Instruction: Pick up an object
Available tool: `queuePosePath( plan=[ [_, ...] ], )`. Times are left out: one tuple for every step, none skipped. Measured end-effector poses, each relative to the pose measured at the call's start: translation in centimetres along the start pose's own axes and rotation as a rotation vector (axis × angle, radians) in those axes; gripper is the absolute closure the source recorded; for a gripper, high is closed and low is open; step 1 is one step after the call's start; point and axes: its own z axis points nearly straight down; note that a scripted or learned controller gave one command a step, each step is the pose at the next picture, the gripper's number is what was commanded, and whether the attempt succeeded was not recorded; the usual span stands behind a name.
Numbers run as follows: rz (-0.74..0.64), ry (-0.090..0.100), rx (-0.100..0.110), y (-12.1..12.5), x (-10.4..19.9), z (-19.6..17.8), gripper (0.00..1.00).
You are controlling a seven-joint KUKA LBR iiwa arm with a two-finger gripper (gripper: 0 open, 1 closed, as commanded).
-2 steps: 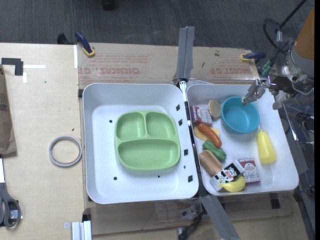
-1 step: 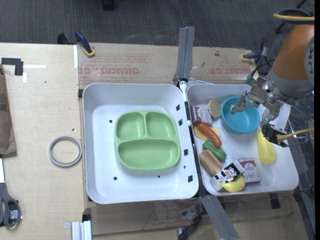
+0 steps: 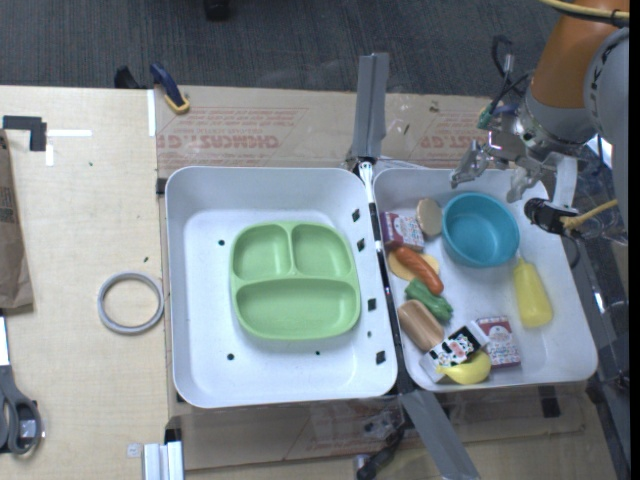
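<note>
Two bins sit side by side. The left bin [image 3: 190, 268] holds a divided plate [image 3: 295, 280] at its middle. The right bin [image 3: 570, 348] holds a bowl [image 3: 481, 230] at its far side, a corn cob [image 3: 532, 293] right of centre, a hot dog [image 3: 422, 324] and small boxes [image 3: 497, 341] nearer. A tape ring [image 3: 131, 301] lies left of both bins.

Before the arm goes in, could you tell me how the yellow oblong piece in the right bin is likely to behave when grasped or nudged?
The yellow oblong piece looks rounded and smooth, so it may roll sideways or slip out of a pinch. It lies apart from the blue bowl on bare floor of the right bin, so a nudge would probably send it free. It seems a light toy.
</note>
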Motion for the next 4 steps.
queuePosePath(
  plan=[
    [0.022, 0.001, -0.004, -0.8, 3.6, 10.2, 0.00],
    [-0.059, 0.002, -0.001, -3.1, -0.3, 8.8, 0.00],
    [-0.024, 0.001, -0.002, -2.2, -2.1, 1.4, 0.00],
    [-0.411, 0.001, -0.013, -5.6, 0.3, 9.8, 0.00]
  ],
)
